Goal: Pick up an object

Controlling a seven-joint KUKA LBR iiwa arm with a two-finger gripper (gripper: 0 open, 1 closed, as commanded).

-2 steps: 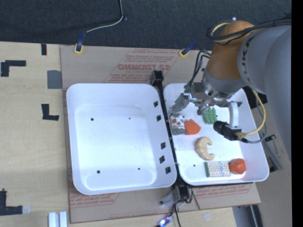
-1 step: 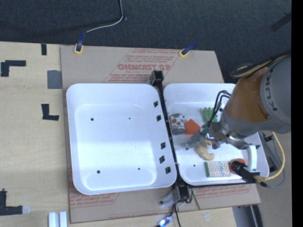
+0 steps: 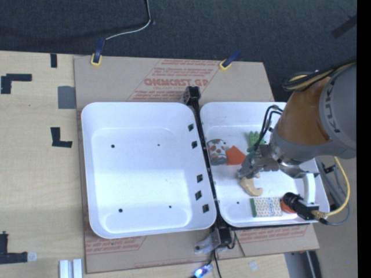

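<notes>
My gripper (image 3: 249, 169) is low in the right bin (image 3: 232, 117), reaching in from the right under the grey and orange arm. Its dark fingers sit just above a tan curved piece (image 3: 253, 186) and right of an orange wedge (image 3: 235, 154). A small patterned can (image 3: 215, 150) lies left of the wedge. A green toy (image 3: 254, 138) pokes out beside the wrist. A patterned green-edged card (image 3: 267, 207) lies near the bin's front edge. Nothing shows clearly between the fingers.
The left bin (image 3: 93, 117) stands beside the right one, split by a black divider rail (image 3: 200, 155). A red and black fitting (image 3: 293, 204) on the arm's cable hangs over the right bin's front right corner. Cardboard lies under both bins.
</notes>
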